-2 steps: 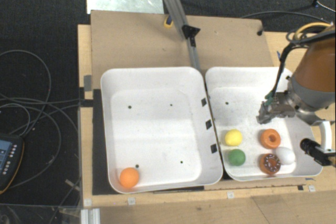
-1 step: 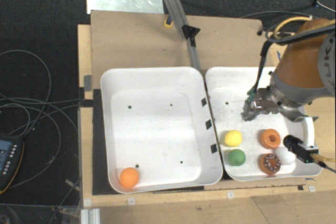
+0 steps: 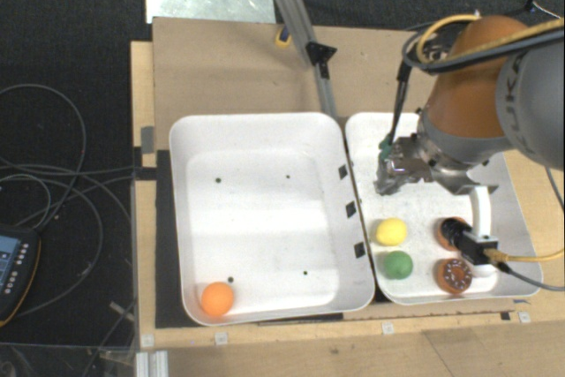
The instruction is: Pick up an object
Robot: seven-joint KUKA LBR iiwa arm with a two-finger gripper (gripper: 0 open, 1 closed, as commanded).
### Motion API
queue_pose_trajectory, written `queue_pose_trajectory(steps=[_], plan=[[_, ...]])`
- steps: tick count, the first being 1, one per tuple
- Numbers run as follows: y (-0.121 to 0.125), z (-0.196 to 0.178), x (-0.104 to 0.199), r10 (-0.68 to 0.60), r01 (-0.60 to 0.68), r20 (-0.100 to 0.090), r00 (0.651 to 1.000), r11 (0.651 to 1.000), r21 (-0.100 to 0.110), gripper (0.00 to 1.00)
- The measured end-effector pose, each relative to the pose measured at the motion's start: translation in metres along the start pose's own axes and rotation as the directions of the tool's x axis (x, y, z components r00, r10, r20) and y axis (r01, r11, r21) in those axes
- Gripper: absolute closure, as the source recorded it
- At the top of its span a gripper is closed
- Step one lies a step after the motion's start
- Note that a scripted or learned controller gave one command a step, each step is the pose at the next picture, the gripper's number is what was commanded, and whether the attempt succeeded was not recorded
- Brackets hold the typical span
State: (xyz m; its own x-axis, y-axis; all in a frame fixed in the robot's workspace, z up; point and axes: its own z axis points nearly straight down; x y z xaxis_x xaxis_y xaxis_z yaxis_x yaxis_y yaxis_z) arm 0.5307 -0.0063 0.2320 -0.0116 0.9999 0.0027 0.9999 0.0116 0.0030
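Pincer [image 3: 389, 175] low over right bin [image 3: 366, 132], above yellow ball [image 3: 391, 231].

This is looking like a robotics lab: an arm [image 3: 494, 93] is reaching over two white bins [image 3: 265, 130] sitting on a bare board tabletop [image 3: 229, 66], cables [image 3: 53, 181] are trailing across dark carpet [image 3: 71, 13], and a handheld controller [image 3: 13, 265] is lying beyond the tabletop's left edge.

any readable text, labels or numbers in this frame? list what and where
"KU": partial raised lettering, running sideways, on the grey arm link at the right edge; the rest is cut off.
Handheld control pendant at the far left: the screen shows content, too small to read.
Brown patterned disc in the right bin: markings too blurred to read.
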Motion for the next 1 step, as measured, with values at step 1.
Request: queue_pose_trajectory(steps=[1], plan=[[-0.0020, -0.0012, 0.0518, 0.000, 0.000, 0.000, 1.000, 1.000, 0.002, 1.00]])
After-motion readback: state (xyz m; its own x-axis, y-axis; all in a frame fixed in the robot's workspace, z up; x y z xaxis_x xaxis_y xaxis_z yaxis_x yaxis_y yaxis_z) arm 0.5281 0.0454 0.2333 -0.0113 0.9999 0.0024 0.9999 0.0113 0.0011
